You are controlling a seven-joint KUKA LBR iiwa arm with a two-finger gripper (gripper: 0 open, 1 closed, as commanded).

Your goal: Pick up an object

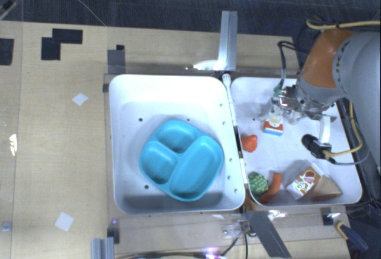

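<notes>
- Step in hand, as I judge it: the approach and descent onto a pick target. The gripper sits in the upper part of the right bin, right of frame centre, directly over a small white carton with red and blue print.
- Gripper state: cannot tell. The carton lies just below the tool; contact is not resolvable, so no hold is claimed.
- Arm reaches in from the upper right of the frame, with the orange band above the wrist.
- Next move calls for, in my estimate: seating squarely on the carton, closing, then a straight lift. The carton is small and light-looking, so an off-centre close could push it aside.
- Right bin contents: the carton; a red-orange piece near the left wall; a green item touching an orange-red carrot-like item at the lower left; a larger tan-and-white box at the lower right.
- Left bin, centre of frame: one blue divided plate, three compartments, nothing in them.
</notes>
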